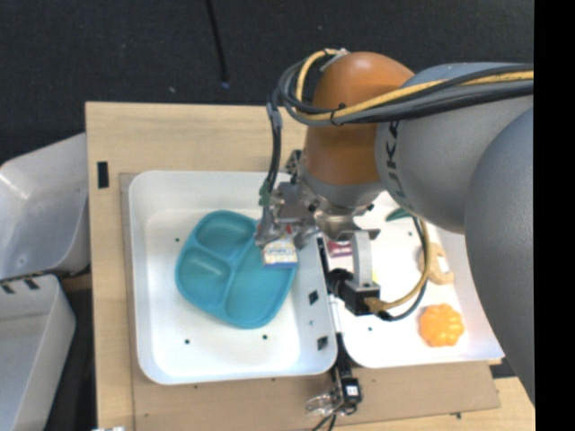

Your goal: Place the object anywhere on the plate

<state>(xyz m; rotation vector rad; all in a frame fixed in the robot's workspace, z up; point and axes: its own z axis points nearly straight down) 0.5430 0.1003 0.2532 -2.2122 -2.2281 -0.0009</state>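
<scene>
Jaws of the gripper are seen closed on a small white object, held over the right edge of the blue plate. Release should be made further inboard of that edge. Finger contact is masked by the wrist; the object's identity cannot be determined.

Plate is lying in left bin, toward its right side. Claw is hanging over plate's right edge, a small object sitting at its tip. A lumpy object is resting in right bin, near side. Both bins are sitting on table.
</scene>
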